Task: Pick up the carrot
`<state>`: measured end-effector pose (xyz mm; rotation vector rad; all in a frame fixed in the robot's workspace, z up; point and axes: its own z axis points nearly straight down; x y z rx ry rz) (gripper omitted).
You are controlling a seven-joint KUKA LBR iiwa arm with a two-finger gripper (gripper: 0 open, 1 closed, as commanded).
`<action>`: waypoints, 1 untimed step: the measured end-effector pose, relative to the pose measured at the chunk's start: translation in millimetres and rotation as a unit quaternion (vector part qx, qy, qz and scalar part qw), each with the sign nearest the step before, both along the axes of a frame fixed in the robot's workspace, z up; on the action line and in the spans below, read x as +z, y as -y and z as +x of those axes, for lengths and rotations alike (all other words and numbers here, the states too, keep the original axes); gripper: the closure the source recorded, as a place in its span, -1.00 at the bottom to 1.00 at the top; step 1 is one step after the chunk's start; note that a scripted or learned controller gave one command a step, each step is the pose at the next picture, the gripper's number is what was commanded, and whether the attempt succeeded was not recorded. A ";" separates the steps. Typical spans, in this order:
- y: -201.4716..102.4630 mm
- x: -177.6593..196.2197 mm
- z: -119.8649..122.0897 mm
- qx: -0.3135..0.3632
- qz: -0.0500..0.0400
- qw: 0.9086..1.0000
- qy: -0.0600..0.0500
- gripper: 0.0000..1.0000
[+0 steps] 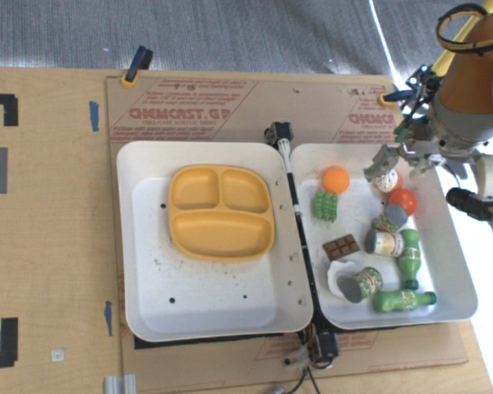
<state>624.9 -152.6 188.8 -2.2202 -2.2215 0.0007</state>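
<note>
The claw [384, 171] hovers over the right bin [460, 245], its grip state impossible to tell, poised above clutter where the carrot cannot be identified.

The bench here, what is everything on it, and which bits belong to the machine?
Bins: two, white, side by side.
Divided plate: one, yellow, left bin.
Ball: one, orange, right bin, far end.
Toy vegetable: one, green, beside the ball.
Round item: one, red, right bin.
Chocolate piece: one, brown, right bin.
Bottles: two, green, right bin's near corner.
Cans: two, labelled, right bin.
Clamps: two, blue-yellow, cardboard's far edge.
Arm: grey and orange; gripper over right bin.
</note>
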 end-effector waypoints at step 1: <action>-44.2 -102.4 -26.8 -0.135 0.000 0.991 0.000 -1.00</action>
